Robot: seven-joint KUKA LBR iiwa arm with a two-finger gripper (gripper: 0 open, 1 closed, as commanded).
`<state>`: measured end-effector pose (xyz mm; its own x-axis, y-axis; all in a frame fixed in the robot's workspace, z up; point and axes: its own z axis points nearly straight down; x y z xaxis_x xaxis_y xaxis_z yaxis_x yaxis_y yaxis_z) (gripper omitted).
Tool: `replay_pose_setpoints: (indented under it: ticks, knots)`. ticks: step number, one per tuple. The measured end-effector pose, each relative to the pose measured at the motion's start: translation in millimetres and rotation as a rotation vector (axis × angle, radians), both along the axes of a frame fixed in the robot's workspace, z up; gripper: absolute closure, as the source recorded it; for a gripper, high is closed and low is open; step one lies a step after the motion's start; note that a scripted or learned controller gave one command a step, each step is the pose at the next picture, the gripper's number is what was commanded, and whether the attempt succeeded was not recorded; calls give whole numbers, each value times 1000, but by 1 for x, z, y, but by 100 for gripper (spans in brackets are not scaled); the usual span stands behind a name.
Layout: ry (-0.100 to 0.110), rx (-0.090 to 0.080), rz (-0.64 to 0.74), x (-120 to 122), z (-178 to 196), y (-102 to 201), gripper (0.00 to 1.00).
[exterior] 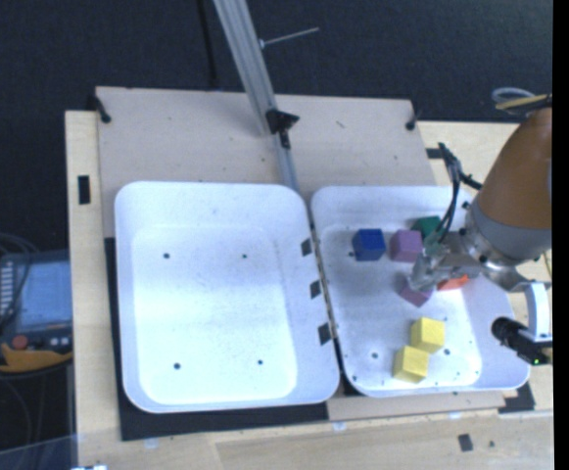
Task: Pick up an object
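Observation:
The right bin [362, 370] holds several small blocks. A blue block [368, 244] lies at its upper left, with a purple block [404, 245] beside it and a green block [426, 226] just behind. Two yellow blocks [427, 334] [411, 363] lie toward the front. My gripper [423, 278] reaches in from the right and sits low over the bin's middle, right above a small purple piece [415, 297]. An orange-red block [450, 282] shows just to its right, partly covered by the wrist.
The left bin [215, 292] stands beside the right one. A slanted metal rail [250, 62] rises behind the bins. A handheld controller [29, 306] with cables lies off the bench at the left.

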<state>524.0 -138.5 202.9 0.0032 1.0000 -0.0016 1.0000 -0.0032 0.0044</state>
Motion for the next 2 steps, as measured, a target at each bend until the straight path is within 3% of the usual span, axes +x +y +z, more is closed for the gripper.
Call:
replay_pose_setpoints:
  ticks: [1,2]
  knots:
    - [0,3,10,11,15,56,100]
    - [4,4,11,8,16,106,100]
